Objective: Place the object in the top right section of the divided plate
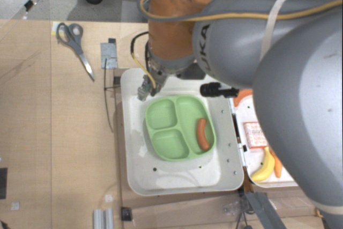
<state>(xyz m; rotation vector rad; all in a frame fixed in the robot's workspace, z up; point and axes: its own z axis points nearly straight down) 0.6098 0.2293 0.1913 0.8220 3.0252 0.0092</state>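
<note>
Closest to the camera, the big grey arm (278,78) is seen coming in from the right, with its orange band (174,19) above the left bin (177,179). Below it, the gripper (144,91) hangs just off the green plate's (171,142) upper left corner; whether it is spread or pressed together cannot be told. A sausage (203,133) lies in the plate's long right section. A banana (263,166) is seen in the right bin (268,182), and scissors (75,45) on the bench (53,142).

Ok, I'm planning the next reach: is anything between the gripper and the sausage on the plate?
Nothing visible stands in the way. The gripper hangs at the upper left rim of the plate, and the sausage lies in its right section. Between them are just the low dividers of the plate.
</note>
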